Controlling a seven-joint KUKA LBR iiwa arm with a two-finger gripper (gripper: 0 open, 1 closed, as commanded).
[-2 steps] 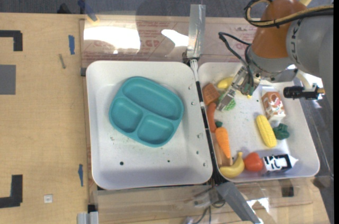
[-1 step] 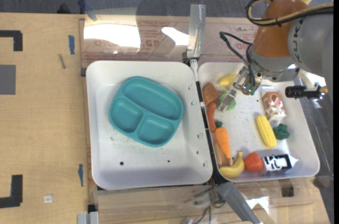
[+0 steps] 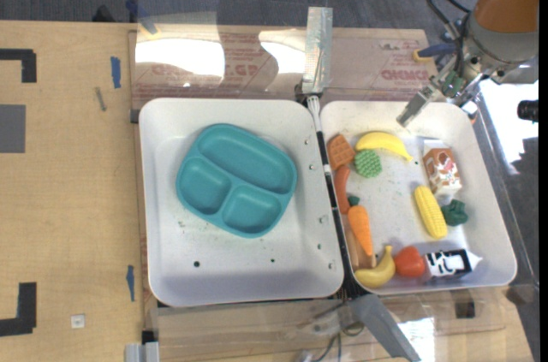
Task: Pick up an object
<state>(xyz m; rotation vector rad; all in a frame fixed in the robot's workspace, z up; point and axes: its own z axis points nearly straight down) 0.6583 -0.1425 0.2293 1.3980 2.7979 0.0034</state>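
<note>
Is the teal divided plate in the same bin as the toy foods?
No, the teal divided plate lies in the left bin, while the toy corn and the other toy foods lie in the right bin.

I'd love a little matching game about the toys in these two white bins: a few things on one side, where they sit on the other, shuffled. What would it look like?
Things:
1. teal divided plate
2. ear of corn
3. tomato
4. green round toy

Places:
A. near front edge of the right bin, between a banana and a black-and-white carton
B. just below the upper banana
C. alone in the left bin
D. right bin, below the brown-and-white carton

Pairs: 1-C, 2-D, 3-A, 4-B
</note>
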